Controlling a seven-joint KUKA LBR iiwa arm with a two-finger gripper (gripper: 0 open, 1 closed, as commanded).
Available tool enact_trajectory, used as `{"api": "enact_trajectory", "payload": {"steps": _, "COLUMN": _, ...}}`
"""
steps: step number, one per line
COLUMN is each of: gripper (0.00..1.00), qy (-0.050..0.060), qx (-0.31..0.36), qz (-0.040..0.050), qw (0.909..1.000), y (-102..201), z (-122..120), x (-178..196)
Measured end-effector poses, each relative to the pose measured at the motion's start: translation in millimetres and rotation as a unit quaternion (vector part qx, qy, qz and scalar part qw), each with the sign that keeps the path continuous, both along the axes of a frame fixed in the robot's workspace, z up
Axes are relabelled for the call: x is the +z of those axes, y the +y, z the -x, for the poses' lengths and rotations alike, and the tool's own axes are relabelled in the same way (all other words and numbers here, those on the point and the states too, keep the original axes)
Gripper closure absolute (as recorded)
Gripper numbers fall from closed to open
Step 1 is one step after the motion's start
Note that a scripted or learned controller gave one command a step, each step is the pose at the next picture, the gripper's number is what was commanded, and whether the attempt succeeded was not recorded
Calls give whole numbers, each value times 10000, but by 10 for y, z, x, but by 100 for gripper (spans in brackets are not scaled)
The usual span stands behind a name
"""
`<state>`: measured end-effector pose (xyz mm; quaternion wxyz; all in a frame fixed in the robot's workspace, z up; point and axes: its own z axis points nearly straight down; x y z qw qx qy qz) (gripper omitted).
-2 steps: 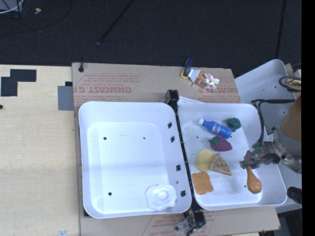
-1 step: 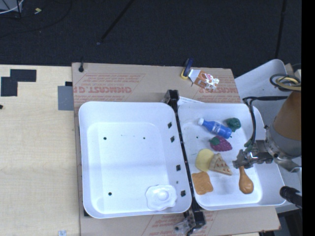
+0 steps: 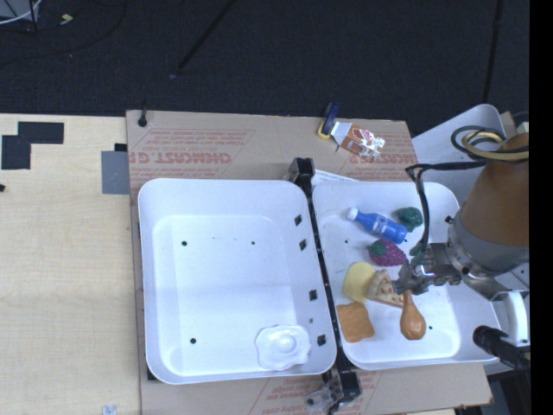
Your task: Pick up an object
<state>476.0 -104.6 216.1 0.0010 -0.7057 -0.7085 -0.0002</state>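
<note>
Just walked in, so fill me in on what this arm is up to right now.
The arm reaches in from the right, its gripper low in the right bin among a blue bottle, a purple item, a yellow piece and a wooden spoon. Nothing is visibly held. The left bin holds one white object.

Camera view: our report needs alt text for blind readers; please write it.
A grey arm's pincer sits low in the right bin among a blue bottle, yellow block and wooden spoon. The left bin holds one white object.
</note>
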Motion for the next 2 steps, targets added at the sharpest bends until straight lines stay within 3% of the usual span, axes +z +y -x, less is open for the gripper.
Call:
{"api": "enact_trajectory", "payload": {"steps": 1, "gripper": 100, "qy": -9, "qx": -9, "qz": 7, "qw": 10000, "y": 77, "z": -2, "x": 435}}
{"api": "enact_trajectory", "payload": {"steps": 2, "gripper": 100, "qy": 27, "qx": -7, "qz": -1, "qw": 10000, "y": 270, "z": 9, "x": 47}}
